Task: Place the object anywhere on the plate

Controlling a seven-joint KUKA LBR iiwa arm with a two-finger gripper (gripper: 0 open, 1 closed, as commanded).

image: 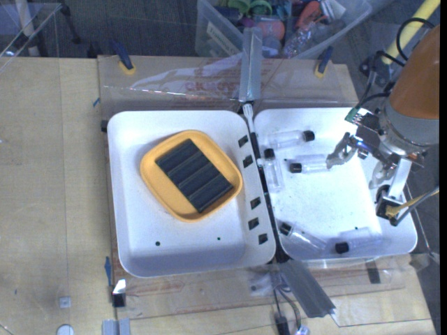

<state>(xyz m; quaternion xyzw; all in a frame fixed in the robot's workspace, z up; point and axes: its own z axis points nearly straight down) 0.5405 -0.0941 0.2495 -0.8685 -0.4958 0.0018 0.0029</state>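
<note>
A yellow plate lies in the left bin. A black ribbed rectangular object rests flat on the middle of the plate. My gripper hangs over the right side of the right bin, well away from the plate. It is open, with nothing between its fingers. One grey finger points left toward a clear tube with a black cap.
Several clear tubes with black caps lie in the right bin, one at the back, one along the divider and one at the front. A clear crate of colourful items stands behind the bins.
</note>
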